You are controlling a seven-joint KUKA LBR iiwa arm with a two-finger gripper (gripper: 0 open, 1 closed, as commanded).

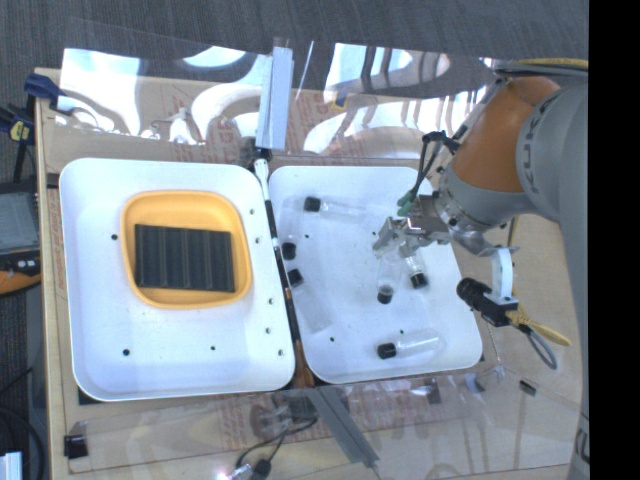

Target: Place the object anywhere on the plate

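Overhead slanted view of the worktop (pixel 560 398) carrying two shallow white bins side by side. The left bin (pixel 90 338) held a yellow plate (pixel 185 213) with rounded corners; a dark ribbed rectangular insert (pixel 185 258) lay across its middle. The right bin (pixel 340 353) held several small clear vials with black caps. One vial (pixel 335 207) lay on its side near the far left corner, its cap pointing left. Another vial (pixel 408 346) lay on its side near the near edge, cap to the left. A third vial (pixel 413 270) lay just below the gripper, cap toward the near side, and a small black-capped piece (pixel 385 292) stood just left of it. Two further black caps (pixel 289 251) sat close to the bin's left wall.

The arm (pixel 540 138) entered from the right, its orange band (pixel 500 133) above the grey wrist, and reached leftward and downward over the right-hand part of the right bin. The gripper (pixel 397 236) hung over the bin's centre-right, just above the third vial. Whether its fingers were spread or pressed together could not be told at this resolution, and no vial could be seen between them. All the vials lay in the right bin, well apart from the plate.
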